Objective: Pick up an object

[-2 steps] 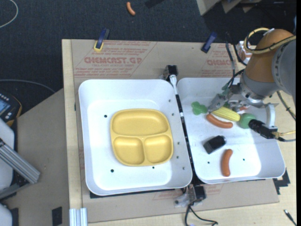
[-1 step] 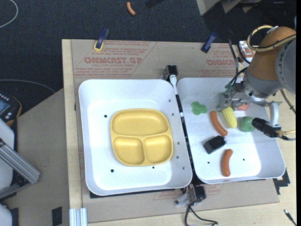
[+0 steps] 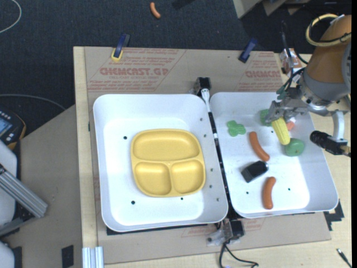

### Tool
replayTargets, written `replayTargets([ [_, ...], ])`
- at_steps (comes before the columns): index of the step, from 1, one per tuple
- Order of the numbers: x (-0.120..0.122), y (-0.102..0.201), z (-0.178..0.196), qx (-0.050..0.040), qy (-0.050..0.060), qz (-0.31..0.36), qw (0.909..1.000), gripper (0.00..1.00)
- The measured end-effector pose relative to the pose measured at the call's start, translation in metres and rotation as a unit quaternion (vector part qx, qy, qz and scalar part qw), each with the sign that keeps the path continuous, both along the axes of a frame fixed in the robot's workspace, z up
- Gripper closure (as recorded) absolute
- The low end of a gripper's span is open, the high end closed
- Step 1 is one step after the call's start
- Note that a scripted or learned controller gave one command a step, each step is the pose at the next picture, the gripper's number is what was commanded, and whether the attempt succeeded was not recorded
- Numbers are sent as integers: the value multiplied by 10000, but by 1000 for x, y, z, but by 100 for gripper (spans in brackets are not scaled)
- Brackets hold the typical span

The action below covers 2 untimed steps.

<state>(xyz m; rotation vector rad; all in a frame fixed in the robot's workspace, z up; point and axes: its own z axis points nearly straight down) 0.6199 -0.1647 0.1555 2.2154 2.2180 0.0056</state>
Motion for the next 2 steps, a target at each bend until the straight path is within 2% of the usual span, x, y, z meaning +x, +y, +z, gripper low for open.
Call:
replayTargets([
  [1,-1,-2,65,-3,-5,1,10000,100],
  [2,0,-2,70,4,17,-1,10000,100],
])
